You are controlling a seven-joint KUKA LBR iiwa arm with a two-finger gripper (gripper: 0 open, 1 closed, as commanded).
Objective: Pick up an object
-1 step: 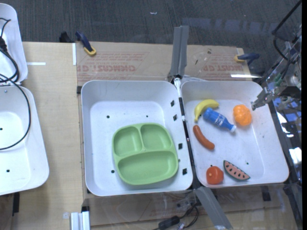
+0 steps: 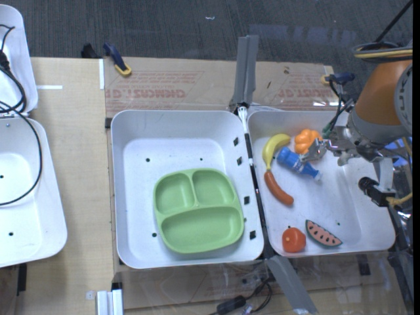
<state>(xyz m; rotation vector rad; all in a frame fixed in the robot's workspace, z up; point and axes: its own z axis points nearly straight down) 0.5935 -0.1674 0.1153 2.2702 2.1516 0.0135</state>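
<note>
the arm (image 2: 384, 94) comes in from the right edge of the frame, its orange band sitting at upper right and the grey wrist bent down and toward the left over the right bin (image 2: 367, 241). the gripper (image 2: 317, 149) is low in the upper middle of that bin, its metal tip pointing left, right against the orange pumpkin-like toy (image 2: 305, 138) and the top end of the blue bottle (image 2: 296, 162). how wide it is spread, and whether anything is caught in it, cannot be told at this size.

the blue bottle lies tilted, just below the orange toy. a yellow banana (image 2: 273, 147) curves just left of them, near the bin's left wall. a red-orange sausage (image 2: 278, 188) lies slanted below the banana. a tomato (image 2: 294, 239) and a watermelon slice (image 2: 322, 234) sit side by side near the bin's lower edge, well apart from the gripper.

the left bin (image 2: 131, 176) holds a green divided plate (image 2: 197, 210), lying flat in its lower centre.
</note>
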